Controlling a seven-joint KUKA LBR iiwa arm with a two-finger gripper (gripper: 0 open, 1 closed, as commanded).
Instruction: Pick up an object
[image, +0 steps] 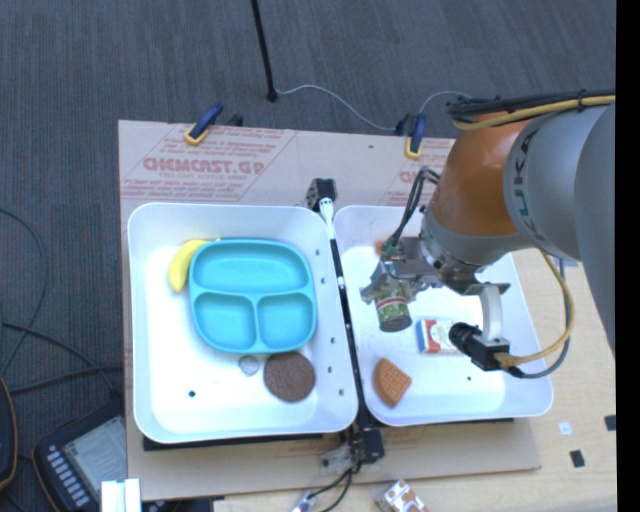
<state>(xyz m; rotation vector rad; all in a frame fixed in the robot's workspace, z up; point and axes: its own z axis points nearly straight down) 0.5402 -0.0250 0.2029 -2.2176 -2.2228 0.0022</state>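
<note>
Arm (500, 190) hides right bin's (520, 400) far side (mostly).

My arm (520, 190) hides the right bin's (440, 400) far corner; the blue tray (255, 295) hides part of the banana (182, 265).

Tray (254, 298), banana (181, 264) in left bin (150, 330); cracker (392, 381) in right bin (520, 400)

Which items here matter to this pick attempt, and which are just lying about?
In play:
- gripper
- green can right at the gripper, right bin

Lying about:
- orange block
- small box
- blue tray
- banana
- brown disc
</note>
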